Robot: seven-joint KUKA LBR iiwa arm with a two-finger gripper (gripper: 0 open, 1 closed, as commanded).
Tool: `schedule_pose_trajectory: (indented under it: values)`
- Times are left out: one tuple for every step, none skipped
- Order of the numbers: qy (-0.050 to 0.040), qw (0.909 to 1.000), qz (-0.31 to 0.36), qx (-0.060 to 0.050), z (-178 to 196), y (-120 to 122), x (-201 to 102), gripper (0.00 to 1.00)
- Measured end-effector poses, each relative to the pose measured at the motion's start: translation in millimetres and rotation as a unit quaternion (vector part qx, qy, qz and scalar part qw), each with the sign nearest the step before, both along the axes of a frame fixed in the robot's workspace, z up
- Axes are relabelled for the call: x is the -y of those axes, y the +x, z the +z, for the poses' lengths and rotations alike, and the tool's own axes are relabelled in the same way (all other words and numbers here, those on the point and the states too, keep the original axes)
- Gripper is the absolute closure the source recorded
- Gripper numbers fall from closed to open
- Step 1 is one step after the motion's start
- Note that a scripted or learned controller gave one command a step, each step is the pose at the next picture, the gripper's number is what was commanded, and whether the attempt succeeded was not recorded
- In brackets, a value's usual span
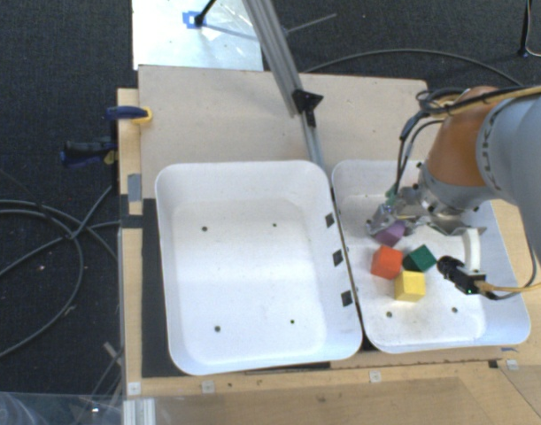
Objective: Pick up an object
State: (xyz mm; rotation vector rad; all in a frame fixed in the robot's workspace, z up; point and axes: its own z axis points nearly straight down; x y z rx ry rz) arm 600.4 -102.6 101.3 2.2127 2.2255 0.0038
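Observation:
In the right bin [483, 326] lie several small blocks. A purple block [392, 234] sits just under my gripper [385, 219], which hangs low over the bin's left middle part and partly covers it. I cannot tell whether the purple block is touched or held. An orange cube [386, 262] lies just below it, a green block [420, 258] to the right of that, and a yellow cube [410, 285] nearest the front.
The left bin [173, 193] stands beside the right one, with a shared divider wall [341, 255] close to my gripper. A slanted metal pole [283, 60] crosses the back of the bench. A black cable connector [456, 274] hangs from the wrist near the green block.

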Motion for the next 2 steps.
schedule_pose_trajectory:
  values:
    - [0.0,1.0,0.001,0.001,10,1,0,1.0]
    - [0.0021,1.0,0.004,0.001,93,-21,-76,1.0]
